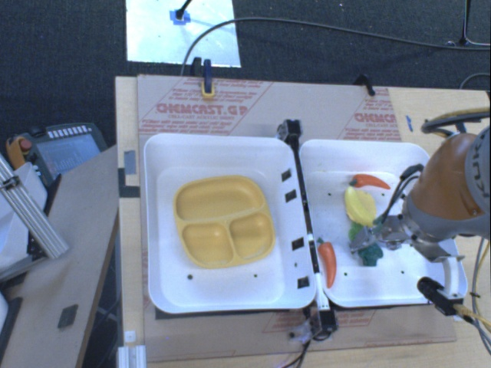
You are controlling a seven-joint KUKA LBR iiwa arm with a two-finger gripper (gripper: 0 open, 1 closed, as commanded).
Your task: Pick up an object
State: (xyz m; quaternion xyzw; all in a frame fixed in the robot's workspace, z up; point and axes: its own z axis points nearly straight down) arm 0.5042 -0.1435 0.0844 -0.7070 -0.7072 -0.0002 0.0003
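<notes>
The claw (pixel 374 238) sits low over a green toy (pixel 370 254) in the right bin (pixel 399 294).

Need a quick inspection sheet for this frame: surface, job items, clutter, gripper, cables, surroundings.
Surface: bench bears left bin and right bin, side by side.
Job's things: right bin holds yellow toy, orange pepper, carrot, green toy.
Clutter: yellow divided tray in left bin.
Grippers: gripper low over the green toy; finger state unclear.
Cables: black cable across the floor.
Surroundings: control pendant at left.

bright, even overhead light, soft shadows, slightly blurred, white bins (pixel 230 148) near glare.
</notes>
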